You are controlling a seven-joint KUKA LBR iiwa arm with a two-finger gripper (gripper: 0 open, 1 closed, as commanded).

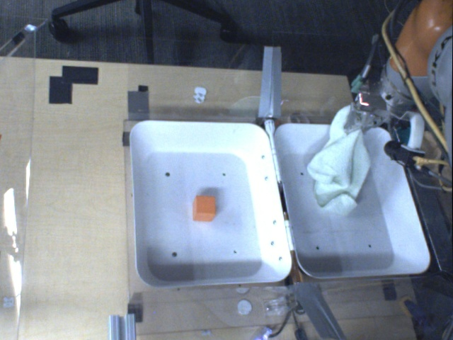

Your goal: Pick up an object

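White cloth hangs pinched in fingers, upper right of frame, over right bin. Step: lift. Next: raise clear, grip maintained.

A block is sitting in the left bin. A cloth is hanging over the right bin, its top at the gripper.

Soft crumpled white cloth, smooth matt white plastic bins, matt orange block, pale wood bench
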